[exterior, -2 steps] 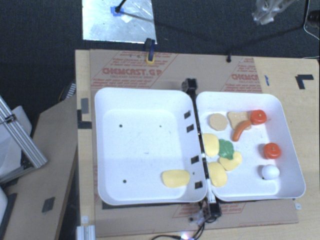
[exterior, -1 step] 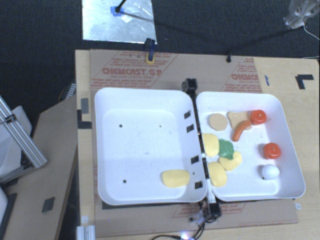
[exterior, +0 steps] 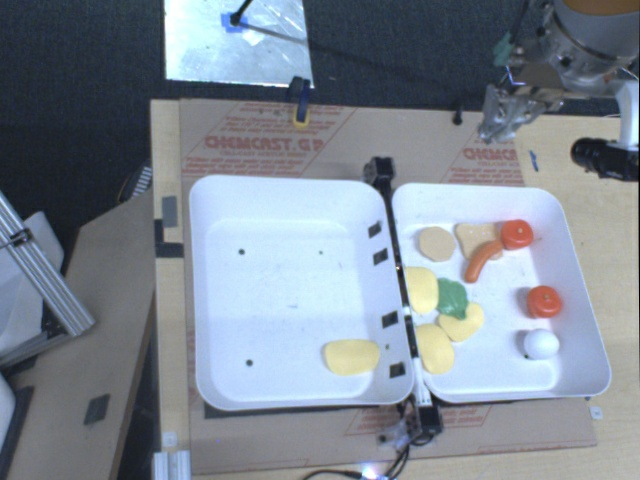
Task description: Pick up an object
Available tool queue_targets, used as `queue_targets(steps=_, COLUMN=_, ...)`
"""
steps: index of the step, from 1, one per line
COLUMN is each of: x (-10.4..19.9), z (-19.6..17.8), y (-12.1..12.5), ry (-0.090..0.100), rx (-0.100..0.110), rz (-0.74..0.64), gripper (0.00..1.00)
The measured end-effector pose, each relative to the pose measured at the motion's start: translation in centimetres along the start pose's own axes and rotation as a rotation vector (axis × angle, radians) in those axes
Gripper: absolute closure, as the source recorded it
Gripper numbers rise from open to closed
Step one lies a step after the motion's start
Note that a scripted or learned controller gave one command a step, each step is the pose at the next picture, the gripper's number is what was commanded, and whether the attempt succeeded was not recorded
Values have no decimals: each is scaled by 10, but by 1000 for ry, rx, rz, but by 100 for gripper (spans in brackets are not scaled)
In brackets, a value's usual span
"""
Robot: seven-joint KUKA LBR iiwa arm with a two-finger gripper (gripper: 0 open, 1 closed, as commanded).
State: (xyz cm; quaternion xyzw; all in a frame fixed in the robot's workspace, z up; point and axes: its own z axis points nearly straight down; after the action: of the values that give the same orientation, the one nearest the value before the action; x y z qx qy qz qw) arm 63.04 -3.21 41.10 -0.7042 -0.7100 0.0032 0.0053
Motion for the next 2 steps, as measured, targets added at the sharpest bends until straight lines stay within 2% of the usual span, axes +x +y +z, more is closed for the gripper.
queue_targets(steps=1, x=31, z=-60, y=39, ry=-3, rx=-22, rz=1, gripper=100)
queue_targets(steps=2, x=45, z=-128, y=37, ry=-3, rx=-20, rz=2, gripper=100)
